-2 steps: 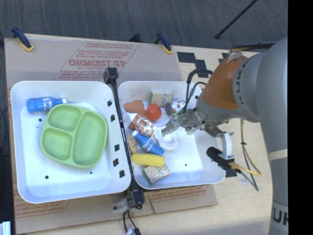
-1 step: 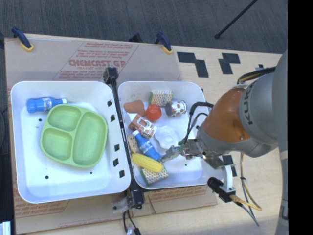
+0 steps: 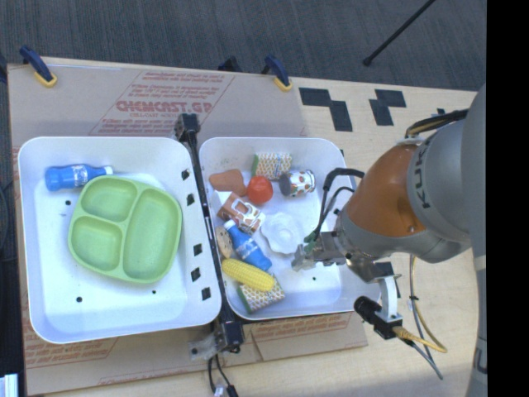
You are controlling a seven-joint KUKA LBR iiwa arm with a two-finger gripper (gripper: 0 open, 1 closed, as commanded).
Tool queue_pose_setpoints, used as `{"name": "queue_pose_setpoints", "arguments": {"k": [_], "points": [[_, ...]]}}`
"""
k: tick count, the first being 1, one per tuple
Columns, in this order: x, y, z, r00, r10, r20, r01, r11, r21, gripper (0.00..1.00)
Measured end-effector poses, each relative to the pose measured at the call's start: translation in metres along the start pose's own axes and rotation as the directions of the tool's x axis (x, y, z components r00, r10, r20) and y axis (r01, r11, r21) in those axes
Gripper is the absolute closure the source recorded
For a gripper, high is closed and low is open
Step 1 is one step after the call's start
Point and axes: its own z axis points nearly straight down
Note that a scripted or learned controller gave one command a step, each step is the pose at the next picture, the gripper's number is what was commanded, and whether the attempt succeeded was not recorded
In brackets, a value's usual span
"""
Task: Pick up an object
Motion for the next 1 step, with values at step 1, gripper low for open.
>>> {"name": "queue_pose_setpoints", "arguments": {"k": [1], "points": [[-0.0008, -0.0001, -0.0635, 1.000, 0.009, 0.000, -0.009, 1.000, -0.004, 1.00]]}}
